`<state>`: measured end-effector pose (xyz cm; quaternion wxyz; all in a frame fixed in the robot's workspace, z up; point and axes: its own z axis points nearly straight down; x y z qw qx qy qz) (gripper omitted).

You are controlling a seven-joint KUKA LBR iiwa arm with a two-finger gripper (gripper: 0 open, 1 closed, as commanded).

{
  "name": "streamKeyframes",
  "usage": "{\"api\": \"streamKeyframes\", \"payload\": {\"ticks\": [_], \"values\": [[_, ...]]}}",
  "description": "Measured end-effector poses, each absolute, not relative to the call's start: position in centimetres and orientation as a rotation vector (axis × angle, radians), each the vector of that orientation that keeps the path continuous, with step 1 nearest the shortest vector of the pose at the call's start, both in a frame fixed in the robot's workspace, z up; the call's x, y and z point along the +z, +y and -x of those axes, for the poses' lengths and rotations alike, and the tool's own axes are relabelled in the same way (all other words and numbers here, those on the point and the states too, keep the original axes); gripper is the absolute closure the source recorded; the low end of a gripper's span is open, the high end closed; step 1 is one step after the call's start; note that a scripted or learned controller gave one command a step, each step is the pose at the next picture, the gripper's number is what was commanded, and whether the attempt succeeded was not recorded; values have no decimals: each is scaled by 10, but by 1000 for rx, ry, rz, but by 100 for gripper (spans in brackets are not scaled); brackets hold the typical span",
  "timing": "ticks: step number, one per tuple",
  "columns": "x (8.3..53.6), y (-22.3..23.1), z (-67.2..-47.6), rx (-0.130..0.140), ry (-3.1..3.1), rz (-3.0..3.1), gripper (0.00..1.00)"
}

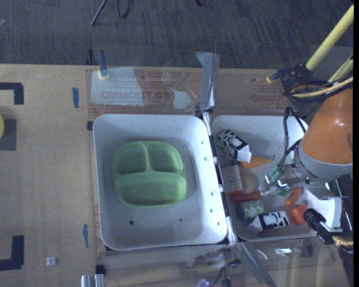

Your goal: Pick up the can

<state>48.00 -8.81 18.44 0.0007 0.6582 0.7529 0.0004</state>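
A small cylindrical can with a dark green label lies on its side in the right white bin, long axis running left-right, amid packaged clutter. The gripper hovers just above-right; whether it is open cannot be told.

Wooden bench under a dark floor strip, seen from above.

A dark grey carpeted floor runs across the top, crossed by thin black stand legs near the upper left. Below it lies the pale plywood bench top, evenly lit, with soft glare on a clear taped-down plastic sheet at its far edge. Black corner markings sit on the bench's left side, top and bottom, and short strips of blue tape dot the wood. A yellow pole slants in at the upper right.
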Motion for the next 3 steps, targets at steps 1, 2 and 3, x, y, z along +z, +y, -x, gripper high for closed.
{"api": "streamKeyframes", "payload": {"ticks": [1,2,3], "values": [[380,-45,-507,0,2219,-2222,100],[436,-53,-604,0,2223,-2216,100],[389,-12,-663,2,2159,-2277,100]]}}
